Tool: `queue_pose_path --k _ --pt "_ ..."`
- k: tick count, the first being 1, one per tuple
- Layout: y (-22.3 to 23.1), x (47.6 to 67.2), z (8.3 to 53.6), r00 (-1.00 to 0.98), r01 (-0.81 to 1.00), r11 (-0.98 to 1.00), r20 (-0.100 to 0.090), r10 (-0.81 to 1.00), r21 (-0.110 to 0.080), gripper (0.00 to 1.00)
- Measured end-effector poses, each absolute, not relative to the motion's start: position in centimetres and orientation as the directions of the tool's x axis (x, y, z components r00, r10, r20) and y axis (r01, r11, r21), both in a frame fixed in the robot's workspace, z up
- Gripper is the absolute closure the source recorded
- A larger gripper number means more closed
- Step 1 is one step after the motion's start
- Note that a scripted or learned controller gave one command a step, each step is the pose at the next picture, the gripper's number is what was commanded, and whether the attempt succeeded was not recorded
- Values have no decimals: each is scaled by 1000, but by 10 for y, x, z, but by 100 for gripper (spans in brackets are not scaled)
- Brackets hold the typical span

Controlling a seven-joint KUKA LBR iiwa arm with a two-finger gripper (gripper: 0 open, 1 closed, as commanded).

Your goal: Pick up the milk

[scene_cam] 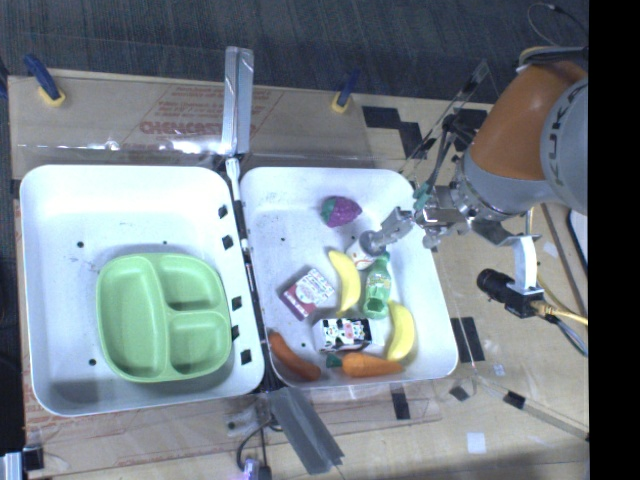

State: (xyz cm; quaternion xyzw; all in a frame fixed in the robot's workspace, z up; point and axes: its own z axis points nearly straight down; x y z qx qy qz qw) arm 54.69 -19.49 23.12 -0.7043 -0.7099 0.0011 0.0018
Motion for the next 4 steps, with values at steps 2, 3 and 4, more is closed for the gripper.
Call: queue_pose_path --k 2,3,4 --pt "-208 621 98 -266 964 266 1 964 -2 0" --pt "-209 634 335 -532 847 532 -3 847 1 0" --pt "-208 641 127 -686 728 686 0 728 -1 0"
